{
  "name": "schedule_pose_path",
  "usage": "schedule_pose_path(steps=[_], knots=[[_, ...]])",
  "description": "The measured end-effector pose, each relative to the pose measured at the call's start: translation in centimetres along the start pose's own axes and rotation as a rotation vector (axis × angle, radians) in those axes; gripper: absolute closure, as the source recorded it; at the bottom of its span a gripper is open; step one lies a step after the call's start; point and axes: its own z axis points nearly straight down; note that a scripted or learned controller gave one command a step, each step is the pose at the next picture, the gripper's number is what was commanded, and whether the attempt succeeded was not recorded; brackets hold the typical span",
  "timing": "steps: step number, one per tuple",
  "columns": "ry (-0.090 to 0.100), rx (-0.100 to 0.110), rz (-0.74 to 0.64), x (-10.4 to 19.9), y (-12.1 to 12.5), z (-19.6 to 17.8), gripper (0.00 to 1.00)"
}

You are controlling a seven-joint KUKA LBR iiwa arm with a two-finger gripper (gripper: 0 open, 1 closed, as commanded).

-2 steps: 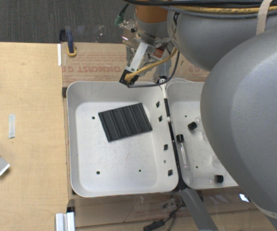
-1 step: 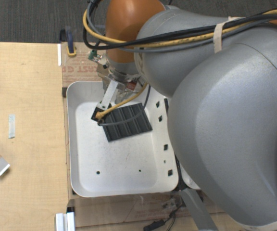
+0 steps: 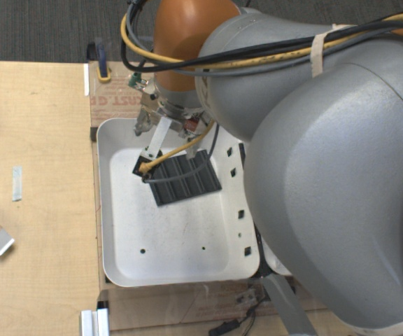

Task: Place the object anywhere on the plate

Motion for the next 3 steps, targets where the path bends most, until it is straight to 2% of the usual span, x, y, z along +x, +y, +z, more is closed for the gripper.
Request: schedule_pose_path(steps=[1,2,3], knots=[[0.002,0.0,0.311,1.8,3.5,7.1,0.0],[0.0,0.001,0.318,1.5,3.7,6.2,1.0],[0.001,-0.002,-0.056,0.5,3.0,-0.8,1.0]])
